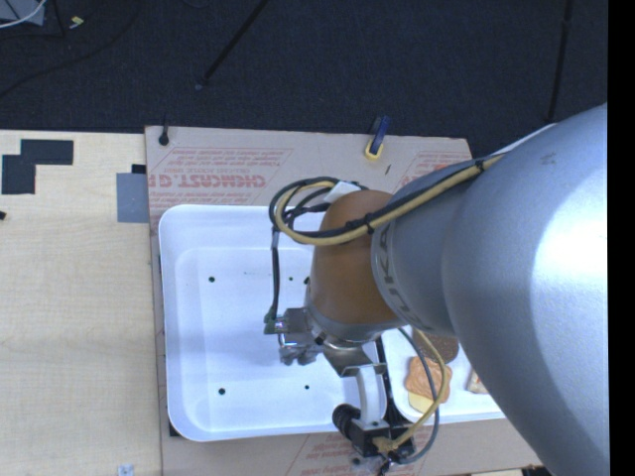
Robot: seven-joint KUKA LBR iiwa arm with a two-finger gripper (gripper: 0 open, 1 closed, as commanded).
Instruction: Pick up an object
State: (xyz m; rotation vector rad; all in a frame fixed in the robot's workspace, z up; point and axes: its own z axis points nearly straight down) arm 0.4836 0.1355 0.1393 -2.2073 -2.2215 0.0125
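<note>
My arm reaches in from the right and covers most of the right side of the view. Its orange band (347, 266) hangs over the left white bin (198, 296). Below the band, the metal gripper (291, 343) sits low above the bin floor near its middle. A flat tan and orange object (427, 383) lies to the right of the bin's right wall, partly hidden by a yellow cable and the arm. Another tan scrap (477, 382) peeks out beside the arm's edge.
The bins rest on a cardboard sheet (238, 172) with red print. A blue and yellow clamp (376, 139) holds its far edge. Pale wooden bench (69, 315) lies to the left. The left bin's floor shows small dark holes.
</note>
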